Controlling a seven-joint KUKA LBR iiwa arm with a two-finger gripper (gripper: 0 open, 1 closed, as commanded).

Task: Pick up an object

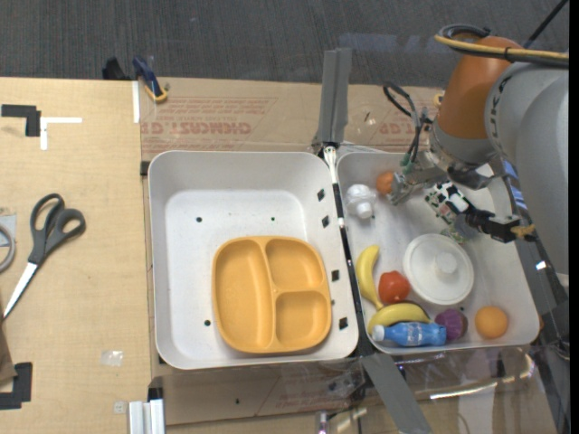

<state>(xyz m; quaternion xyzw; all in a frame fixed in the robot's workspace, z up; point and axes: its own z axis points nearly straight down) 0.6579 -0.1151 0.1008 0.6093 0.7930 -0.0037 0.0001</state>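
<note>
Reaching in from the right, largest thing first:
Bench (72, 333): pale wood, carrying both white bins side by side.
My arm (534, 125): grey with an orange band, leaning over the far right corner.
Left bin (181, 188): holds a yellow divided plate (271, 294) near its front.
Right bin (520, 283): crowded with small things.
White lid (439, 268): round, near the middle of the right bin.
Scissors (41, 238): black handles, lying on the bench, well left of the bins.
Bananas: one (366, 274) along the left wall, one (398, 314) at the front beside the bottle.
Blue bottle (409, 334): on its side against the front wall.
Orange ball (491, 322): front right corner.
Purple fruit (451, 322): between the bottle and the orange ball.
Red fruit (393, 287): just left of the lid.
White lump (361, 199): far left corner of the right bin.
Small orange fruit (387, 183): far end, just beside my claw.
My claw (418, 186): low over the far end; I cannot tell whether it is spread or pressed together.
</note>
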